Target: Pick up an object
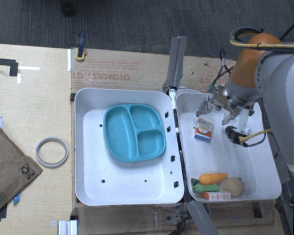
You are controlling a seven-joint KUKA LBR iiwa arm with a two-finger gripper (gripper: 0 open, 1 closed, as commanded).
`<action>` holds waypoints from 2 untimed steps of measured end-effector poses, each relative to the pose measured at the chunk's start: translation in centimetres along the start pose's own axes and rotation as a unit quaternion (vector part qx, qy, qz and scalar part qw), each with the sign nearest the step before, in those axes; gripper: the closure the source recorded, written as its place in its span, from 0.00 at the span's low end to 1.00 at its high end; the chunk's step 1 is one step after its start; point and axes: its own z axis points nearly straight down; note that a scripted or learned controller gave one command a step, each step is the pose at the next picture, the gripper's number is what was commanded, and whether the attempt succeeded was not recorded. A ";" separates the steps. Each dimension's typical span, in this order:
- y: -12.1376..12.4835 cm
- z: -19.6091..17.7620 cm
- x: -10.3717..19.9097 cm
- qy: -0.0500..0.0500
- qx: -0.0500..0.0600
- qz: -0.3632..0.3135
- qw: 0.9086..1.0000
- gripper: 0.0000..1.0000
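Now, gripper point(216, 107): you see fingers spread apart above the small carton point(203, 129).
Right bin point(262, 158): carrot point(212, 179) near front.

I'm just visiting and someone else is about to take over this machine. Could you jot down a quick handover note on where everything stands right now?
Gripper: at the back of the right bin, above a small white carton. Nothing can be seen between its fingers; whether they are open or shut cannot be told.
Right bin: the white carton lies near the left wall; a carrot, a green item, a tan round item and a small red and white box are clustered at the front edge.
Left bin: a teal divided plate.
Done: nothing lifted yet.
Left: grasp and lift one object, probably the carton.
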 end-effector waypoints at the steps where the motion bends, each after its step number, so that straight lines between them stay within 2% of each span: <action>1: -2.0 1.7 0.6 0.001 0.000 -0.065 0.998 0.00; 2: -1.9 0.8 0.4 0.000 0.001 -0.064 0.998 1.00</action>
